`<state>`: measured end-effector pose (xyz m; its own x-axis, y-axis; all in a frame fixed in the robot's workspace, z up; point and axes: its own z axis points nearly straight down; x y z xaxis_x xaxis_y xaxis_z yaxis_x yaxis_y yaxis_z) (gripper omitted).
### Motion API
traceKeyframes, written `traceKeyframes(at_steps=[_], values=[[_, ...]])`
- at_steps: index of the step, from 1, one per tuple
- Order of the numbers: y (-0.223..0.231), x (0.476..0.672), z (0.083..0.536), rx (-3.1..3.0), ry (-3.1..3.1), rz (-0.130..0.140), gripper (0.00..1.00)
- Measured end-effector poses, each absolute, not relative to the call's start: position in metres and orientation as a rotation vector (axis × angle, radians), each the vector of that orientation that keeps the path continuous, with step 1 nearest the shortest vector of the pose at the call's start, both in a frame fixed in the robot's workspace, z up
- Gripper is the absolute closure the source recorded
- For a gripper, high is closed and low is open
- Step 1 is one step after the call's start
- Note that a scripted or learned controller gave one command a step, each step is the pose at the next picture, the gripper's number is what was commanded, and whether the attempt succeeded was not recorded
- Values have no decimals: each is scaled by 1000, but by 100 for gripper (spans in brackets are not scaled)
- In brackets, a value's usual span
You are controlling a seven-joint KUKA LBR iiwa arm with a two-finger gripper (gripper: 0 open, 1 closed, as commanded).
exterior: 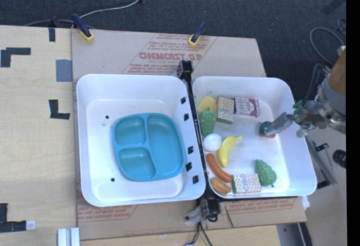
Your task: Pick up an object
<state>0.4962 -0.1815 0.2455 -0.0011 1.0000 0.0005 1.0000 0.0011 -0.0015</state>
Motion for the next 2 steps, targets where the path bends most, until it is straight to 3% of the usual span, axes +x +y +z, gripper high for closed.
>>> traceKeyframes(at_steps=[1,2], values=[[-117,515,156,-2217,-2221,2,0],[-96,525,110,-2217,-2220,3,0]])
